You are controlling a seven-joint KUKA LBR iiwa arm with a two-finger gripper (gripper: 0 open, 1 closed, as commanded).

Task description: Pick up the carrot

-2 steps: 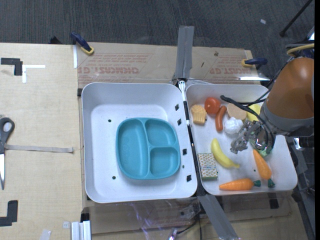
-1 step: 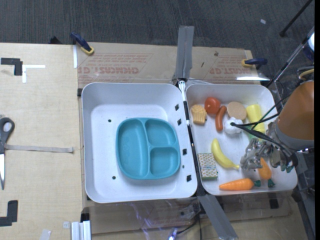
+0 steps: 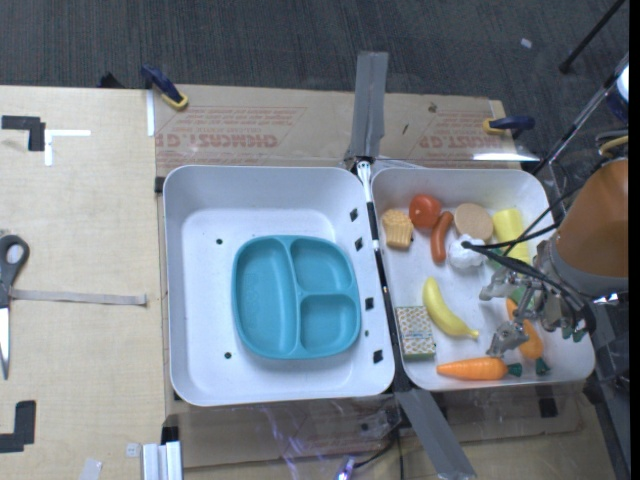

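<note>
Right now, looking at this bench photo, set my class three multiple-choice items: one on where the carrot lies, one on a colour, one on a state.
1. Where is the carrot?
A. On the divided plate
B. Right bin, near front wall
C. On the cardboard

2. What colour is the divided plate?
A. Teal
B. Red
C. Yellow

3. How does the carrot lie?
A. Standing upright
B. Lifted in the air
C. Flat on the bin floor

Answers: 1 B, it lies by the right bin's front wall. 2 A, the plate in the left bin is teal. 3 C, it rests lengthwise, the end effector above and beside it.
</note>
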